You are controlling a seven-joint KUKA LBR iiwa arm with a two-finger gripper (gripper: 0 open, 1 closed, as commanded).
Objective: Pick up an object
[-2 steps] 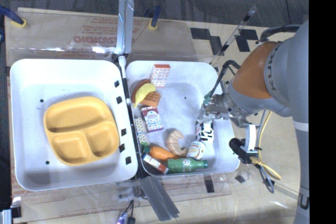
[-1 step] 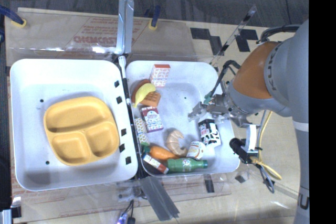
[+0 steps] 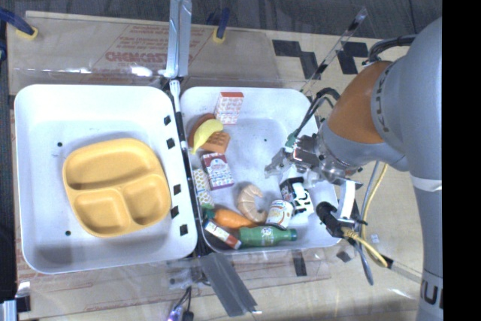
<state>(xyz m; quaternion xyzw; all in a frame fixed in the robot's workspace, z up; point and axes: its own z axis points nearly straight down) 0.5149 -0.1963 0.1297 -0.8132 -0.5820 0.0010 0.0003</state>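
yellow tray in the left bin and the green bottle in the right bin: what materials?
Yellow three-compartment tray: looks like moulded plastic with a matte finish, given its even colour, rounded dividers and lack of sharp glints. Green bottle lying on its side: probably plastic, slightly glossy, with a paler band that seems to be a label; glass cannot be ruled out.

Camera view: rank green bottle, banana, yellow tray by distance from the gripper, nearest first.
From the gripper, in the right bin:
1. Green bottle, lying along the right bin's near edge, below the gripper.
2. Banana, at the right bin's left wall.
3. Yellow tray, in the left bin.
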